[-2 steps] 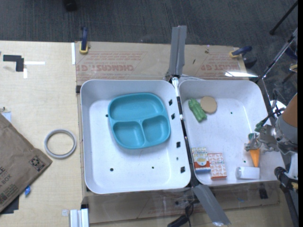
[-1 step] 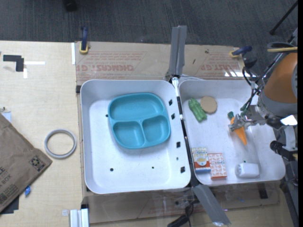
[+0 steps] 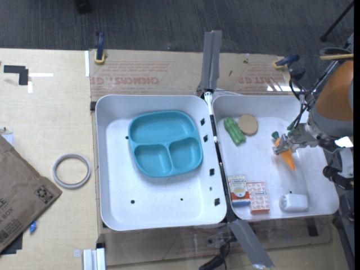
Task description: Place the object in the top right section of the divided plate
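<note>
The arm is reaching into the right bin (image 3: 332,167), its jaws (image 3: 283,145) hanging just over an orange carrot (image 3: 288,160); whether they are spread or pinching it cannot be told. The blue plate (image 3: 165,143) is sitting in the left bin (image 3: 107,167), well apart from the carrot. Left of the carrot are lying a green pod (image 3: 234,131) and a tan disc (image 3: 247,125).

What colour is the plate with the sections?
The plate is light blue, a teal shade, seen in the camera view, sitting in the left bin.
</note>
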Robot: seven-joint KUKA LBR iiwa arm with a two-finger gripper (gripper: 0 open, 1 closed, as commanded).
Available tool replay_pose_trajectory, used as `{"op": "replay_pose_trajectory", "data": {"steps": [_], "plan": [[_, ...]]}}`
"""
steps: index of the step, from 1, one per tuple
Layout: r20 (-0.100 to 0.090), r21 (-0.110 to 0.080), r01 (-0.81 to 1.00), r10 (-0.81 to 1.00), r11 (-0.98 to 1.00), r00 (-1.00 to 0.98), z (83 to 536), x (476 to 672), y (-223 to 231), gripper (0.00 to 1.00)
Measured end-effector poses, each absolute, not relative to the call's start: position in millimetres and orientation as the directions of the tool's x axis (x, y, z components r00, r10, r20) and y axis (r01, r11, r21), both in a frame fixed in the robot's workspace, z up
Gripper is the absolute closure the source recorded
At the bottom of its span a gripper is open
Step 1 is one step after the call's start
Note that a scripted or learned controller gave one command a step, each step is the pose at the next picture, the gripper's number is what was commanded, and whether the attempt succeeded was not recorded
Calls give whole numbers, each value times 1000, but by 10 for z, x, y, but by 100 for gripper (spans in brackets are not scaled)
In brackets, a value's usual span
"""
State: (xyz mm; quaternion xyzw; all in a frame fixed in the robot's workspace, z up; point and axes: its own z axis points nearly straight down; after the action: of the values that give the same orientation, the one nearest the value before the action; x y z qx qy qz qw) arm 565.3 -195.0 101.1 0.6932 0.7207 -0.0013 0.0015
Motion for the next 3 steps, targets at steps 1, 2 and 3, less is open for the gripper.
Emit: {"op": "replay_pose_trajectory", "data": {"steps": [1, 2, 3], "plan": [[0, -4, 989, 989, -145, 145, 907, 5504, -1223, 100], [-3, -2, 962, 962, -273, 273, 2047, 5752, -1349, 100], [-2, -4, 962, 962, -271, 271, 1443, 5104, -1959, 100]]}}
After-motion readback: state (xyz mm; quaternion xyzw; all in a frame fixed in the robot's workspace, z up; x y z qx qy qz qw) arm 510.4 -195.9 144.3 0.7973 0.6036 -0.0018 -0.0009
